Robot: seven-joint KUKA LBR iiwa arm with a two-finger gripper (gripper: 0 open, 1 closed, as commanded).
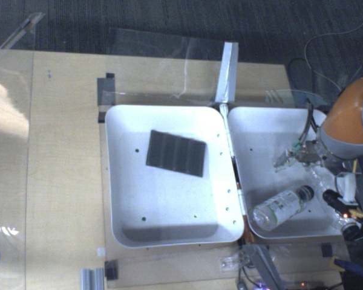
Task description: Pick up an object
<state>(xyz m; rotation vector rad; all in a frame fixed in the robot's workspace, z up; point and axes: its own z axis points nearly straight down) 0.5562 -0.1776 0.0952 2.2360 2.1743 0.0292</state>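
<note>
the clear bottle (282, 206) lies on its side in the right bin (260, 132), just below the gripper (295, 156) and not touching it. i cannot tell how the gripper is set. far off to its left, a dark flat pad (176, 153) lies in the left bin (124, 180).

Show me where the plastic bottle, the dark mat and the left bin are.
plastic bottle (282, 206), camera view, middle of its clear body.
dark mat (176, 153), camera view, centre of its ribbed top.
left bin (169, 234), camera view, bare near wall.
</note>
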